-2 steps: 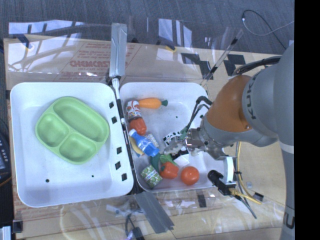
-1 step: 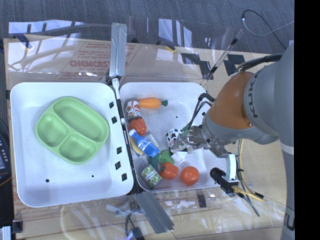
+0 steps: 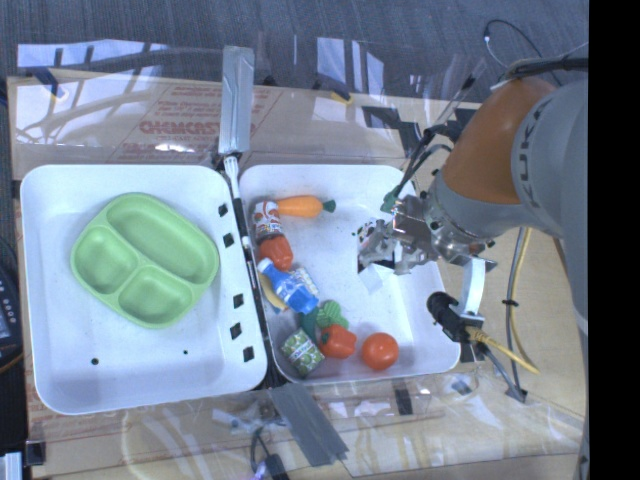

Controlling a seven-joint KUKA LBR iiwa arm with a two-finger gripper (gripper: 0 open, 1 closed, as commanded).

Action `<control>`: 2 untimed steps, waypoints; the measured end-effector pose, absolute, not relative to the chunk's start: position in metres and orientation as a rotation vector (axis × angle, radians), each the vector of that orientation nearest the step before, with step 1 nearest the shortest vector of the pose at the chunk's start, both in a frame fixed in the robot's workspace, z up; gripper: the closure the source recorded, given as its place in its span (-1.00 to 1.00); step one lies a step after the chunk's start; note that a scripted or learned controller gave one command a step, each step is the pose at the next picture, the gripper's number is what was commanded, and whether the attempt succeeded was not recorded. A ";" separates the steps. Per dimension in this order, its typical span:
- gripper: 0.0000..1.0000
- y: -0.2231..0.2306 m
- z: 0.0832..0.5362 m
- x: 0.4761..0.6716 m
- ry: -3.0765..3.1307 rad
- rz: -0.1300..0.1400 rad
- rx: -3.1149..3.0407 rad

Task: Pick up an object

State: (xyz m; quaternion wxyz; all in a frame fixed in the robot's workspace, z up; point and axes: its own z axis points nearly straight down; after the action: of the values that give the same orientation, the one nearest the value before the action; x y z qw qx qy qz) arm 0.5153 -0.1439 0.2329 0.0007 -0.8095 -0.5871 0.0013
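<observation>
My gripper [image 3: 378,250] hangs over the right part of the right bin [image 3: 335,183], above bare white floor. The toys lie to its left and below it: an orange carrot [image 3: 301,206] at the back, a small can [image 3: 265,216], a red piece [image 3: 279,252], a blue-and-white bottle [image 3: 293,288] over a yellow banana [image 3: 272,294], a green vegetable [image 3: 325,317], a green carton [image 3: 300,351], and two red tomatoes [image 3: 339,342] [image 3: 379,350] near the front wall. Nothing shows between the fingers.
The left bin [image 3: 60,368] holds a green divided plate [image 3: 146,258]. A divider with black clips [image 3: 243,278] runs between the bins. The arm's grey body and orange band [image 3: 500,158] reach in from the right, with cables trailing beside the right bin.
</observation>
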 end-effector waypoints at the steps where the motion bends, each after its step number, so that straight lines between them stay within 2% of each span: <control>1: 1.00 -0.175 0.232 0.582 -1.735 0.007 -2.615; 2: 1.00 -0.172 0.245 0.577 -1.746 0.005 -2.608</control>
State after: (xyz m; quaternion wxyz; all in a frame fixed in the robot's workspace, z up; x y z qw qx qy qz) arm 0.5768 -0.1718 0.2451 0.0013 -0.8309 -0.5564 0.0015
